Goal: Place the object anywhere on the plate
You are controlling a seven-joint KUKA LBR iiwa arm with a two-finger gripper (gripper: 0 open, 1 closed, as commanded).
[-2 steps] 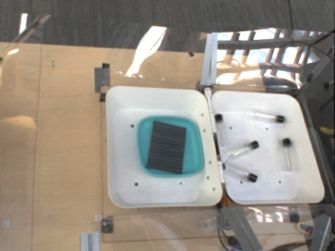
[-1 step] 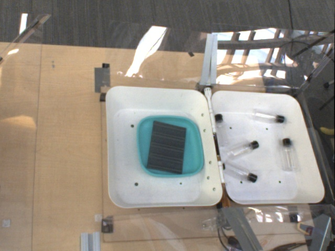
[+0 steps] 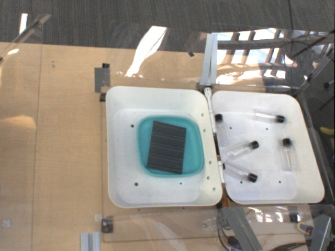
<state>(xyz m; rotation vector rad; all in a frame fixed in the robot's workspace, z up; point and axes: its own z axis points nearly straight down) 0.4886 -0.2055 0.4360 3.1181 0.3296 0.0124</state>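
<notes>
You are looking at what reads as the closing step: the dark ribbed block lies flat on the teal plate, well inside its rim, with the plate at the middle of the left bin (toward the tabletop's centre). By my judgement the placing is done. Nothing here tells you how the fingers stand, so treat that as unknown. The next move likely calls only for keeping clear of the block; the capped vials in the right bin are no part of it.
</notes>
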